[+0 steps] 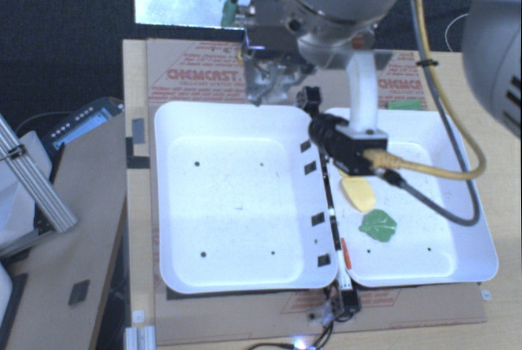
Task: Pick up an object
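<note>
In the right bin (457,259), a pale yellow rounded object (357,193) lies near the left wall. A flat green leaf-shaped object (378,225) lies just in front of it. My gripper (263,87) hangs from the grey wrist above the far rim of the left bin (188,259), well away from both objects. Its metal tip is small and blurred against the cardboard.
A white and black attachment (356,140) with a yellow cable (432,173) hangs over the right bin's far left part. A small green item (405,104) sits at the far rim, and a thin orange piece (345,252) by the divider. A grey device (86,121) lies left of the bins.
</note>
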Controlling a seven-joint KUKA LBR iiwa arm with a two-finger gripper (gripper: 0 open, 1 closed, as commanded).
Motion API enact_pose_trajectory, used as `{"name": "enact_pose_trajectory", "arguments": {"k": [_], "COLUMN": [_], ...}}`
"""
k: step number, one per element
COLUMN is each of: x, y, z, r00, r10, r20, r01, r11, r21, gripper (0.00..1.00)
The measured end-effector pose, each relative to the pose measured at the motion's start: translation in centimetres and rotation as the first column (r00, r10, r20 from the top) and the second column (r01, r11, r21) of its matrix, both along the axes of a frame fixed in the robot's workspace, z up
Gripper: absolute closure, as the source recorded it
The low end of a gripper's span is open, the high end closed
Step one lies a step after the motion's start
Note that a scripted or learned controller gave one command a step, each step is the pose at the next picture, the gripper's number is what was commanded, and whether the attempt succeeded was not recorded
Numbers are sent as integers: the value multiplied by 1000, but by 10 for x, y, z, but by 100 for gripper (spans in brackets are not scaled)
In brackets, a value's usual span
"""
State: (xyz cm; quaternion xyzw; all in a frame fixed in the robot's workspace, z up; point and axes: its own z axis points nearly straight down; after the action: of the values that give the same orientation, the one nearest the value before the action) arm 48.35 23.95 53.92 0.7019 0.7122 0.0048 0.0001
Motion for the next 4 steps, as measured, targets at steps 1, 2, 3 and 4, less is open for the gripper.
{"name": "enact_pose_trajectory", "arguments": {"k": [1,2,3,4], "x": [76,0,78,156], "y": [-6,-5,-13,-6], "z": [-5,-3,-6,-5], "r00": [1000,1000,1000,1000], "r10": [-15,-7,-16,-15], "r20": [-3,-7,-5,-1], "r01": [15,7,16,15], "r11": [1000,1000,1000,1000], "r21": [-6,-4,-7,-6], "gripper": [100,100,100,100]}}
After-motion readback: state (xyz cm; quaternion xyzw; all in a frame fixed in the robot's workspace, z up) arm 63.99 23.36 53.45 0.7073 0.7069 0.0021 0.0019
